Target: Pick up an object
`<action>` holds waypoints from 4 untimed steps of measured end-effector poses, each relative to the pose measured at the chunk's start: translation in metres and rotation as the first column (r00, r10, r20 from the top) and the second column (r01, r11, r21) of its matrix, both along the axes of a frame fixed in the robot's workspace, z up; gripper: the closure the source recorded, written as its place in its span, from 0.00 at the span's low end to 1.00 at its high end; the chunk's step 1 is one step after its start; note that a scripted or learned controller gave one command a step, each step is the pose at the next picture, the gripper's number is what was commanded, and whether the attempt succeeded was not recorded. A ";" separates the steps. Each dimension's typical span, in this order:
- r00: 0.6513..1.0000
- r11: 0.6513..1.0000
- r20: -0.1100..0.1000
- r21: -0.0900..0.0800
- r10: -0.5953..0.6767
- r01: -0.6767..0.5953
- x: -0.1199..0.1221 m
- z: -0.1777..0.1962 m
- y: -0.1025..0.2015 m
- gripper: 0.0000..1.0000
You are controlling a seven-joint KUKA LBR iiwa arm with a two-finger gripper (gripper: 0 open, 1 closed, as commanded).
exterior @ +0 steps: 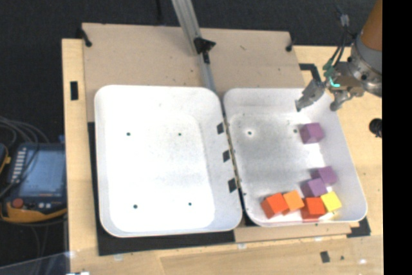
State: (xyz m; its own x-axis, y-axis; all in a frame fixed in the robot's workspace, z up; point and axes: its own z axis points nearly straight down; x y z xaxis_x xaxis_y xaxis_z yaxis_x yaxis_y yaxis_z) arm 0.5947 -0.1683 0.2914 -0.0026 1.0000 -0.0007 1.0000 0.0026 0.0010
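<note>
We count seven blocks in the right bin [257, 109]: three purple blocks [312, 132], three orange blocks [275, 204], one yellow block [331, 201]. The end effector [320, 100], fingers spread and holding nothing, hangs above the bin's far right corner.

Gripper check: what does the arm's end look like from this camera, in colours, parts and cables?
The gripper is grey metal with two slim fingers. Its compact grey body carries a small teal-green spot and thin dark cables running up from it. Above it, the arm shows an orange-brown section at the picture's right edge.
</note>
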 end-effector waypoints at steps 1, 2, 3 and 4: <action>1.000 1.000 -0.004 -0.001 -0.003 0.003 -0.003 -0.043 -0.006 0.00; 1.000 1.000 -0.005 -0.001 -0.005 0.005 0.001 -0.089 -0.013 0.00; 1.000 1.000 -0.005 -0.001 -0.005 0.005 -0.001 -0.131 -0.016 0.00; 1.000 1.000 0.005 -0.002 -0.009 0.009 0.001 -0.117 -0.017 1.00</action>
